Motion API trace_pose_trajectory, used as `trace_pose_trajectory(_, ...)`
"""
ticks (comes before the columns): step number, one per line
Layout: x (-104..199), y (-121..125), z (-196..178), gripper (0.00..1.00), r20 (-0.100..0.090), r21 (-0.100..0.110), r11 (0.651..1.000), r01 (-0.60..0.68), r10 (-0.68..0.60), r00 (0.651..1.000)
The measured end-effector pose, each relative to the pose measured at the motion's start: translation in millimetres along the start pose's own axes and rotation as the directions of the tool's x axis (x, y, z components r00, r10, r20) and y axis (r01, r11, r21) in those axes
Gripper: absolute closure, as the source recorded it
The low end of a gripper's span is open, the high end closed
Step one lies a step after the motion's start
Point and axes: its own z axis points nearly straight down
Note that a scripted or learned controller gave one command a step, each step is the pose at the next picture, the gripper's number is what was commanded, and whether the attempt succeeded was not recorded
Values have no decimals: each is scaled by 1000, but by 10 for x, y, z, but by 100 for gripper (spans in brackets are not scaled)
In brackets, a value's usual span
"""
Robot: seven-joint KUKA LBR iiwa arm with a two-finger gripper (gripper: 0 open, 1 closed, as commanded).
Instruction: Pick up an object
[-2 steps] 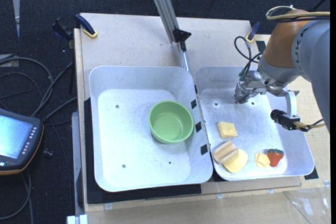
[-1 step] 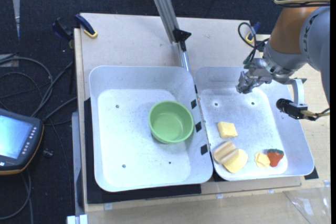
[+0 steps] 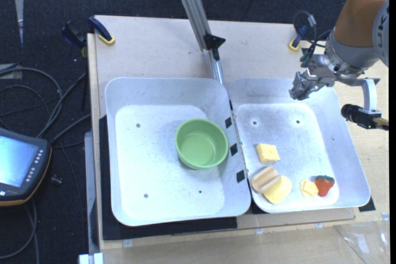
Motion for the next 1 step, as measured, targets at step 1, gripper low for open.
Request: trace_pose_trajectory(1,-93,-13,-569,100,0,0,1000,0,0,1000)
